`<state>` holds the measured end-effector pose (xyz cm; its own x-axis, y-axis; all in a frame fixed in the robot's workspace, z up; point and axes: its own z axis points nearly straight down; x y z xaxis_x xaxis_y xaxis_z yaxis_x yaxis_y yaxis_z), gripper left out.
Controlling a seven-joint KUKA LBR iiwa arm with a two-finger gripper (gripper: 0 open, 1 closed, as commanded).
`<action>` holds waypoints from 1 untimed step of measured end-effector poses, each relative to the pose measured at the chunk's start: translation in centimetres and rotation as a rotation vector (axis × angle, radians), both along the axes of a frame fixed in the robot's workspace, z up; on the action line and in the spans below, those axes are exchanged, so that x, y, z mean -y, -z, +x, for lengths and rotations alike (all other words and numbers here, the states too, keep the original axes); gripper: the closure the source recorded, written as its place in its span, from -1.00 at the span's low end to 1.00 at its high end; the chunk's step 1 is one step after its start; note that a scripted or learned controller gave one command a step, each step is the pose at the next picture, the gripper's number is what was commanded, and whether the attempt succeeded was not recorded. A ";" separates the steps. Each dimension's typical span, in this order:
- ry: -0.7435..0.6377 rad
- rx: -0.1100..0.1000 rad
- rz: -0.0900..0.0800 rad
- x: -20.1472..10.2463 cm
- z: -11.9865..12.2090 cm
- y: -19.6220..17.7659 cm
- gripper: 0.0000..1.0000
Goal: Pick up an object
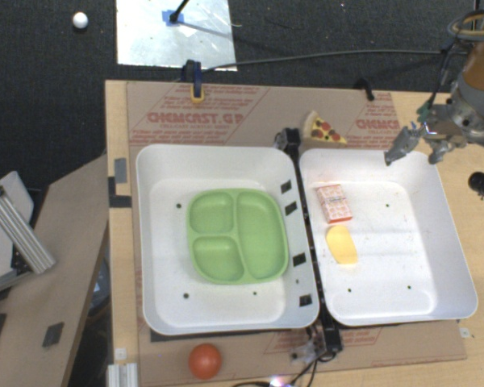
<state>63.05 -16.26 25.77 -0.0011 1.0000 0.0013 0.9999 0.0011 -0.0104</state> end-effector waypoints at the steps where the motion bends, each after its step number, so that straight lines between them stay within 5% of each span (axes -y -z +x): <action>1: -0.002 0.012 -0.002 -0.1 0.2 -0.8 -1.00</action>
